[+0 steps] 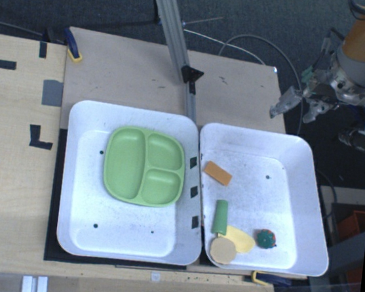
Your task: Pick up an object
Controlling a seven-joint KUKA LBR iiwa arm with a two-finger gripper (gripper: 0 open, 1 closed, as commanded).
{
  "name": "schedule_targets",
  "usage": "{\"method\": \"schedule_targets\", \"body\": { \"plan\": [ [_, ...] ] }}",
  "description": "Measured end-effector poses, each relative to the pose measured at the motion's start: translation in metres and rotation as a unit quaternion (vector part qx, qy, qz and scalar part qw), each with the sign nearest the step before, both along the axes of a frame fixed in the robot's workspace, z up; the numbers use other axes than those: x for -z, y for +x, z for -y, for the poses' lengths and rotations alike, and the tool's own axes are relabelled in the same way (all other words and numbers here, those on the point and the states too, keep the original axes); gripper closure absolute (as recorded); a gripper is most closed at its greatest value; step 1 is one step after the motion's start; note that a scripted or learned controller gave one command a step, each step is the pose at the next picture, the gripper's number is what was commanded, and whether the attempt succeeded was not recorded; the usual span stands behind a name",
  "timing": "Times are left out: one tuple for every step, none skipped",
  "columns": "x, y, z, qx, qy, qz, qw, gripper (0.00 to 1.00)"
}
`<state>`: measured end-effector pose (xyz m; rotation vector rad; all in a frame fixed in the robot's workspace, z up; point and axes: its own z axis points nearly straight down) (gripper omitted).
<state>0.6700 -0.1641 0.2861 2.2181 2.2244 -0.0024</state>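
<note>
In the left bin [70, 227] a green divided plate [145, 167] is seen lying flat, toward twelve o'clock of the bin's middle. In the right bin [316, 211] the candidates for picking are gathered: an orange block [218, 173] at about ten o'clock, a green cylinder [220, 217] at about seven o'clock, and just below it a tan disc [224, 250] overlapping a yellow piece [241, 239]. A small dark green and red object [265, 238] is set at five o'clock, close beside the yellow piece.

The gripper [301, 104] is held above the bench beyond the right bin's far rim, at about one o'clock from it, and nothing is carried; its fingers appear spread apart, though the view there is dim.

Trouble is to be expected mainly at the crowded near edge. If the disc or cylinder is chosen, a neighbour could be nudged or pinched with it, and the bin wall could be struck. The orange block, lying alone, is judged the safer target, though a thin flat shape might slip from the fingers
</note>
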Motion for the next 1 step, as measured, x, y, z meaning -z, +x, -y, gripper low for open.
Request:
{"method": "schedule_targets", "body": {
  "plan": [
    [0.0, -0.0001, 0.0002, 0.0, -0.0002, 0.0, 1.0, 0.0]
  ]
}}
